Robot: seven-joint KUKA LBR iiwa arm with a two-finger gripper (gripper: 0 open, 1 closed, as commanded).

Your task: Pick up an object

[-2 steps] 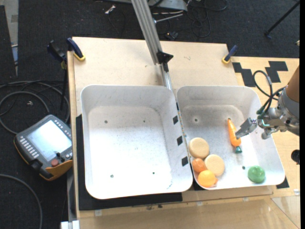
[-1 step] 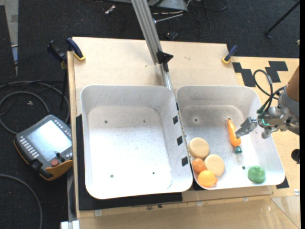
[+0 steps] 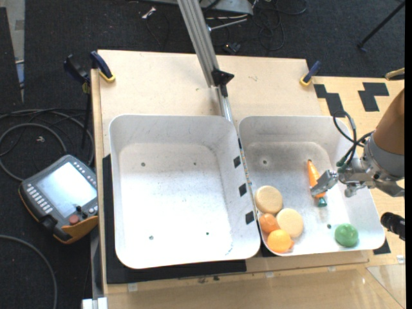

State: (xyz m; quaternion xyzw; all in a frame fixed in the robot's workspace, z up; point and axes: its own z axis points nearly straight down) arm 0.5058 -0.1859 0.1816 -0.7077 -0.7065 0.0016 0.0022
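In the right bin (image 3: 257, 131), the claw (image 3: 320, 187) is clamped on a carrot (image 3: 312, 172).

The pale wooden bench (image 3: 167, 85) bears 2 white bins (image 3: 170, 192) side by side.

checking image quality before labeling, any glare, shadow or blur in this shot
Camera view: light is even and soft, the white bins bright but their rims readable; glare on the bench's lower right corner; faint shadows under the round items; the tool looks slightly soft beside the carrot; the dark floor loses detail.
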